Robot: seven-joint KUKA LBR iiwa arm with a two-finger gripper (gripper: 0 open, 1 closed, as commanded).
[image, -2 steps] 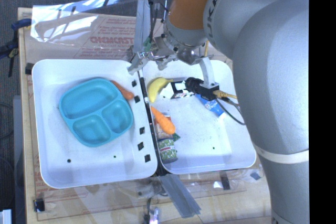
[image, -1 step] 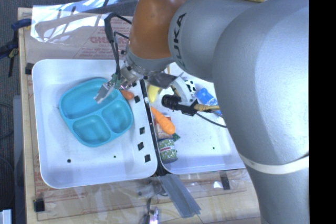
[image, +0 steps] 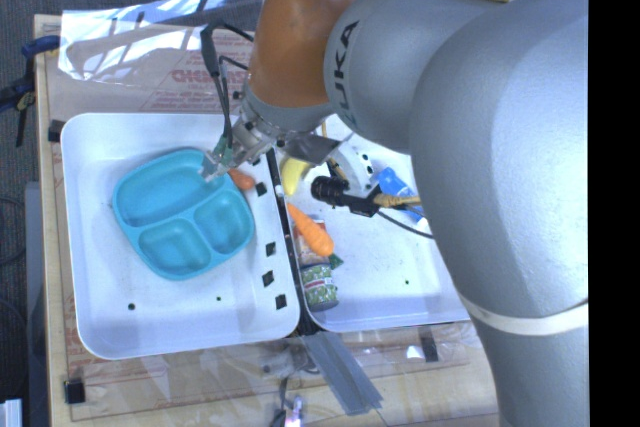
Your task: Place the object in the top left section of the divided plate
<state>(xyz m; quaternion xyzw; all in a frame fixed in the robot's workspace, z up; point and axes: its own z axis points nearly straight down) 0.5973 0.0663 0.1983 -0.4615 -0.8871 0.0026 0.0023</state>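
The grey arm's two-finger gripper (image: 222, 160) sits near the frame's centre, over the right rim of the blue three-section plastic plate (image: 183, 212) in the left white bin (image: 100, 315). A small orange object (image: 240, 180) lies just beside it — whether it is grasped, I cannot tell.

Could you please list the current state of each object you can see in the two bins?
Blue divided plastic plate: flat in the left white bin, compartments bare.
Gripper: over the plate's upper right rim.
Small orange object: beside the plate's rim, at the gripper.
Orange toy carrot: lying in the right white bin.
Yellow object: in the right bin, partly hidden.
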